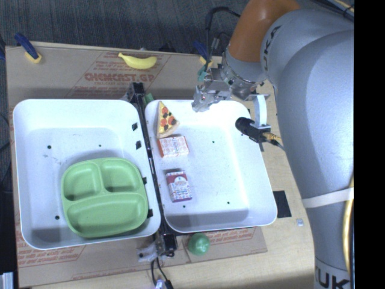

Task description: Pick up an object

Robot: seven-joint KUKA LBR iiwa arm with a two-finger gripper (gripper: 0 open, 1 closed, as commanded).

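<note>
Nearest me the grey arm (313,131) fills the right, its jaws, whose state I cannot tell, above the right bin (240,179) holding pizza slice (165,119) and two packets (172,146).

Bulky grey arm (313,101) with an orange band (252,26), black cables, and a metal pincer (201,104).

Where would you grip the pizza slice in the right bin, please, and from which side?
Probably from straight above, with the fingers closing across the wide crust end of the pizza slice, nearest the boxes. It lies flat, its point toward the bin's far rim, and its left edge sits close to the bin wall, leaving little room there.
</note>
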